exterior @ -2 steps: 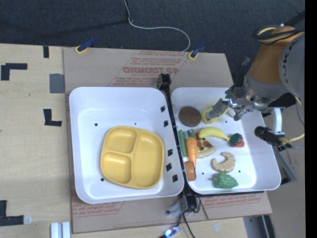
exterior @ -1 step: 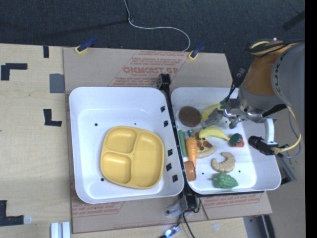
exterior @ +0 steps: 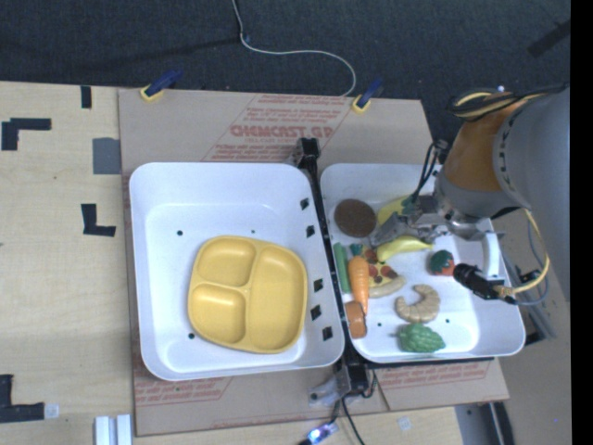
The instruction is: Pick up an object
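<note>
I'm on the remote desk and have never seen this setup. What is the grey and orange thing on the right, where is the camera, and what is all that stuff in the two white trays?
The grey machine with the orange band is a robot arm, reaching in from the right. Its job is to pick up an object. The single camera is fixed above the bench, looking down at a slant.

Its gripper is low over the right bin, close to a yellow banana. From this angle I cannot tell whether it holds anything.

The left bin holds a yellow divided plate.

The right bin holds toy food: a brown round disc, a carrot, a green stick by the bin's left wall, a pizza slice, a tan croissant, a dark green leafy vegetable, and a small red and green piece.

Both bins sit on a cardboard sheet.
</note>
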Motion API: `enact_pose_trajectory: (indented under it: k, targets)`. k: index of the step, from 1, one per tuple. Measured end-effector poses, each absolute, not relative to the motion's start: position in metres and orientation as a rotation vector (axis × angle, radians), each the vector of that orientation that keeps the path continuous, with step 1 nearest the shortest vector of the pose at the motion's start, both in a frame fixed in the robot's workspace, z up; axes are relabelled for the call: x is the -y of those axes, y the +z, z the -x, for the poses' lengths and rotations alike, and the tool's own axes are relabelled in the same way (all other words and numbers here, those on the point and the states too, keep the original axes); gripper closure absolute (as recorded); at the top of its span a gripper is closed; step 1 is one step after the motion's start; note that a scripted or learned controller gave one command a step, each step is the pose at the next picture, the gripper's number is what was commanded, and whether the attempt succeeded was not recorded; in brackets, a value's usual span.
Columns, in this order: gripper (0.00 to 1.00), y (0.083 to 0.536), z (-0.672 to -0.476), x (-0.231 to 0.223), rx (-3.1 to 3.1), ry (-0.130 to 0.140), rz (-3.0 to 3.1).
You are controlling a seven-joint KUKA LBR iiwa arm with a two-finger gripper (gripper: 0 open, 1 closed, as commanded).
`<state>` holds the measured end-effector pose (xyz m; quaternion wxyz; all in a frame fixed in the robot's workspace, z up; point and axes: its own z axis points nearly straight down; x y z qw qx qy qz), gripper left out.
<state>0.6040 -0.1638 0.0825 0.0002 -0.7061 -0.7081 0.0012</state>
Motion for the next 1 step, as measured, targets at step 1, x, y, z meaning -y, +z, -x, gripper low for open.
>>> enact_pose_trajectory:
  k: [1]
  targets:
    - [1.0,0.095,-0.6049,0.1638,2.226,0.002,2.219]
